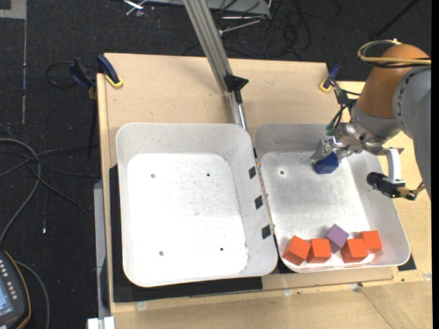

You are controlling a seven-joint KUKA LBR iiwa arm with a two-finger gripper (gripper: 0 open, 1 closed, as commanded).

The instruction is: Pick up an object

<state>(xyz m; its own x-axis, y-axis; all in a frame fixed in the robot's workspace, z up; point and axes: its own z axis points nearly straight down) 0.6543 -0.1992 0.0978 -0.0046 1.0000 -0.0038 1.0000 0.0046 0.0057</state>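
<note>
end effector (328,153): clenched on blue block (326,163), partly hidden
orange blocks (297,249): four counted
purple block (337,236): one, right bin (302,184)

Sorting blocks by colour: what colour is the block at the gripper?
Blue: the block at the gripper, seen in the camera view.

The arm (401,94) is cut off by the right edge, so only its orange band and wrist show. The gripper (330,151) covers the top of a blue block (326,163), and whether the block sits between the fingers is too small to tell. A dark device (12,295) at the lower left is cropped by the edge. The desk (171,91) front runs off the bottom.
</note>
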